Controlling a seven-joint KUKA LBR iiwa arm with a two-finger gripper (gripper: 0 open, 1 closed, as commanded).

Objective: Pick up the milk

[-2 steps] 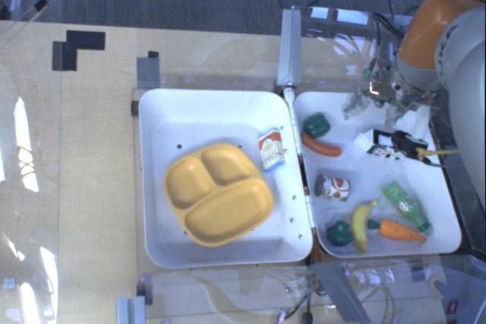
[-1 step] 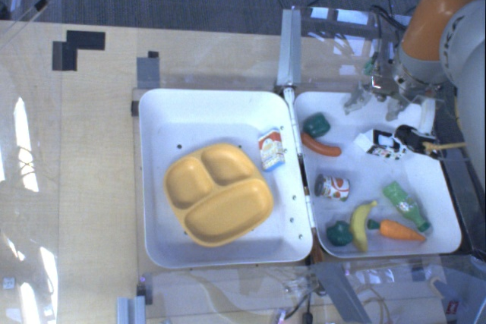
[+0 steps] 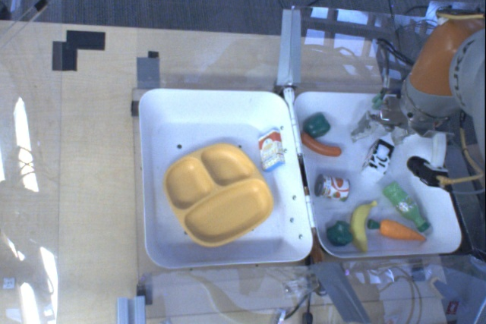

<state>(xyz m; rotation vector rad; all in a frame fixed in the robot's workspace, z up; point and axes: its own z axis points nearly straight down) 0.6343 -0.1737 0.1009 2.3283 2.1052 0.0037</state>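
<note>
A small milk carton [image 3: 271, 150] with a red top and white and blue print lies in the left bin [image 3: 156, 186], by its right wall, just right of the yellow plate. My gripper [image 3: 382, 130] hangs over the upper right part of the right bin [image 3: 448, 243], well to the right of the carton. Its metal fingers [image 3: 364, 130] are spread and hold nothing. Right under them lies a small black-and-white box [image 3: 378, 156], and I cannot tell whether they touch it.
A yellow divided plate [image 3: 219, 193] fills the middle of the left bin. The right bin holds a green pepper [image 3: 316, 124], sausage [image 3: 321, 147], can [image 3: 332, 187], banana [image 3: 359, 223], broccoli [image 3: 339, 233], carrot [image 3: 398, 231] and green bottle [image 3: 405, 206].
</note>
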